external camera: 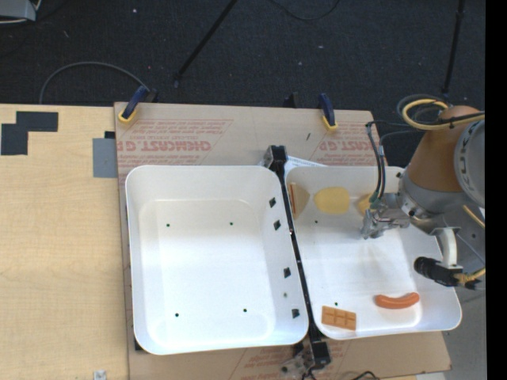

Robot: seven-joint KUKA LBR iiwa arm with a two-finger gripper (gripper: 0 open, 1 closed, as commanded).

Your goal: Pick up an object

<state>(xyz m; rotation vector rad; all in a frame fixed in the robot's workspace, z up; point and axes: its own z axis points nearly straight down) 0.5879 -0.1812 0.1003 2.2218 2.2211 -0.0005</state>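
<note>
My gripper hangs over the back right part of the right bin, reaching in from the right. A round pale yellow piece lies just left of it near the bin's back wall. A small yellow object peeks out right beside the gripper, partly hidden by it. An orange-red sausage lies at the front right of the bin. A brown waffle-like square rests at the front left corner. A tan slice leans against the divider side.
The left bin stands beside the right one, joined by a black clamp strip. Both bins sit on a cardboard sheet held by yellow-blue clamps. Cables run along the arm at the right.
</note>
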